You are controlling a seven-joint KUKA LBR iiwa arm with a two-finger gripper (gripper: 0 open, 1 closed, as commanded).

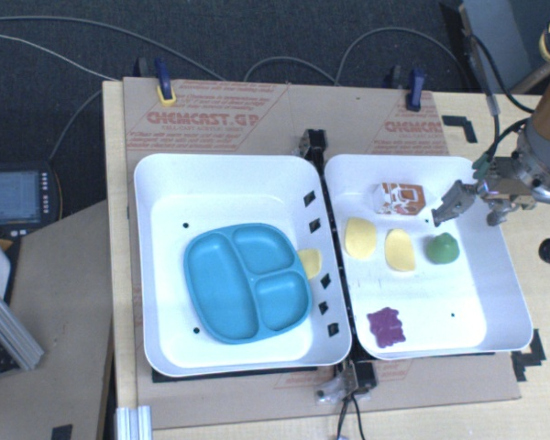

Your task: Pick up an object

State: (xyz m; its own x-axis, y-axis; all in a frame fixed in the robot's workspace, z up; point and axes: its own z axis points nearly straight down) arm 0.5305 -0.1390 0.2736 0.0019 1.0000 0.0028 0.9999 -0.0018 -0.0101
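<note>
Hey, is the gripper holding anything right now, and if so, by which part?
Nothing is held. The gripper hovers open over the right bin, just above the green object, with nothing between its fingers.

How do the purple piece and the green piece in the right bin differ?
Colour: the purple piece is dark purple; the green piece is bright green.
Shape: the purple piece is lumpy with an uneven outline; the green piece is rounded and compact.
Place: the purple piece lies near the bin's front edge, apart from the gripper; the green piece sits just below it.
Both are small and lie in the right bin.
</note>
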